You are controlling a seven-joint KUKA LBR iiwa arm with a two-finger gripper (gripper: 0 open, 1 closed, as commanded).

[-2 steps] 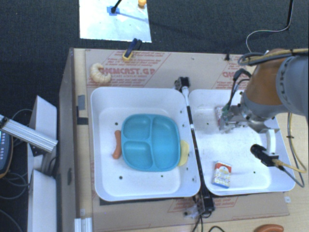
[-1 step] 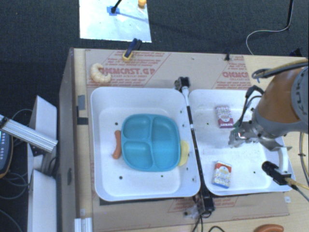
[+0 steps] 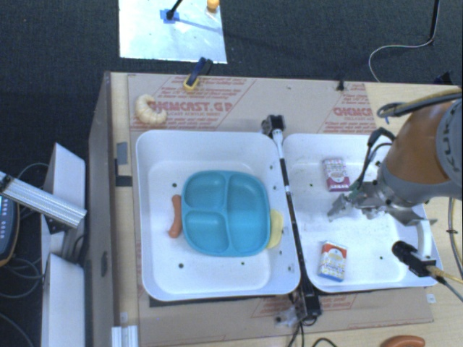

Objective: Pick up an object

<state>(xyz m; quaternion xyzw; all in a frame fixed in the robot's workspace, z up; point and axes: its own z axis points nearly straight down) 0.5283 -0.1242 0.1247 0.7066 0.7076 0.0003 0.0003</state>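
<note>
In the right bin (image 3: 376, 147) lie two small boxes. A maroon and white one (image 3: 334, 173) rests near the bin's back left. A blue, white and red one (image 3: 333, 260) sits near the front left. My gripper (image 3: 342, 207) hangs low over the bin floor between them, just right of and below the maroon box, with nothing seen in it. The left bin (image 3: 163, 157) holds a blue divided plate (image 3: 224, 212), an orange sausage (image 3: 175, 216) to its left, and a yellow piece (image 3: 276, 228) peeking out at the plate's right edge.
A thin bar (image 3: 284, 179) runs between the two bins. On the cardboard behind the left bin lie a pale curled thing (image 3: 148, 108) and a yellow and blue tool (image 3: 196, 74). The arm's grey and orange body (image 3: 427, 154) covers the right bin's right side.
</note>
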